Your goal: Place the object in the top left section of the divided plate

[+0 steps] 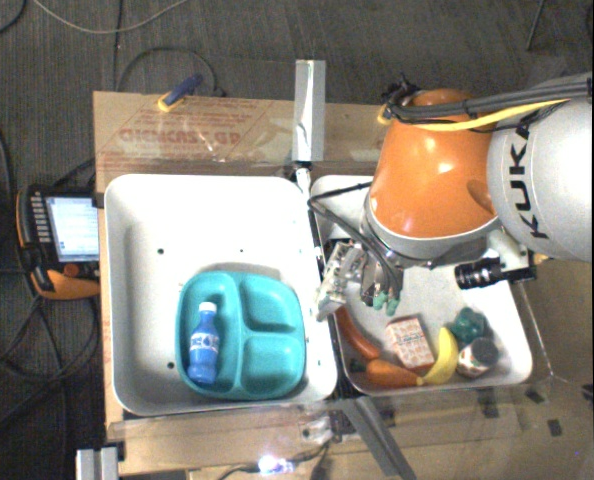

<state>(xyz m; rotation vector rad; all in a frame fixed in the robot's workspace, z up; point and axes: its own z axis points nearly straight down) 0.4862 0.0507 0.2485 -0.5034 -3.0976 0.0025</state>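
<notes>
Arm (477, 178) in from right, wrist bent down; gripper (355, 280) pointing down-left, low.

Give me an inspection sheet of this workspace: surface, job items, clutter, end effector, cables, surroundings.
Surface: two shallow white bins side by side, left bin and right bin, on a bench.
Job items: teal divided plate in the left bin; a blue bottle lies in its long left section.
Clutter: in the right bin, a sausage, a carrot, a banana, a small red-and-white box, a dark teal item and a small can.
End effector: over the right bin's left part; finger state unclear.
Cables: dark cables on the floor.
Surroundings: handheld control pendant left of the bins; carpet floor.
</notes>
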